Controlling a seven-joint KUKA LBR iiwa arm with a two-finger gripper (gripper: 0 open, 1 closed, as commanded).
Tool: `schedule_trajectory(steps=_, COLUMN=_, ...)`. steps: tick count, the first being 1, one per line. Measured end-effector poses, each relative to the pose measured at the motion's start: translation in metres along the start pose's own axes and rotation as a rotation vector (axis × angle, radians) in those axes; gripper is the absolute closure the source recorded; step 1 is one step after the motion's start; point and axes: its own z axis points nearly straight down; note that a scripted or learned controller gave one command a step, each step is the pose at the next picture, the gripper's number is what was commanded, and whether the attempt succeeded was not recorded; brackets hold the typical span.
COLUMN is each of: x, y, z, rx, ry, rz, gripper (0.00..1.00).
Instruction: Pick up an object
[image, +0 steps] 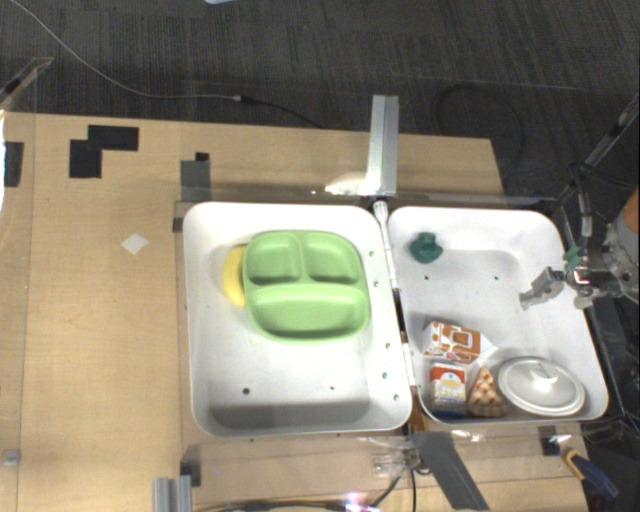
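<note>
A: On the bench (90, 330), two shallow white bins side by side. Left bin (290, 405) first?

B: Left bin holds a green divided tray (303, 283), three compartments, lying flat in the upper half. A yellow object (232, 277), banana-like, pokes out from under the tray's left edge, touching it. Most of it is hidden.

A: Right bin (500, 240)?

B: Four things. A small teal object (426, 247) near the upper left corner, well apart from the rest. Along the lower edge: a red and white carton (453, 342), and just below it a small box with an orange label (449, 388), the two touching or nearly so. Beside that box, a brown textured item (486, 394), too small to name. Right of that, a round silver lid (541, 385) with a knob on top, in the lower right corner.

A: Arm?

B: Reaches in from the right edge of the view. Gripper (543, 285) hangs over the right side of the right bin, above bare floor, between the teal object and the silver lid but near neither. Nothing shows between its fingers. Open or closed, cannot tell; too small and blurred.

A: Bench otherwise?

B: Black tape marks (103, 148) at upper left, a metal post (383, 145) standing above the seam between the bins.
</note>
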Motion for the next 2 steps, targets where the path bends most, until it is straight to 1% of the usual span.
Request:
schedule_trajectory(steps=1, x=0.095, y=0.021, z=0.116, rx=-0.01, ry=0.0, rz=0.035, gripper=0.0)
schedule_trajectory(steps=2, x=0.12, y=0.067, z=0.088, rx=-0.002, ry=0.0, rz=-0.081, gripper=0.0)
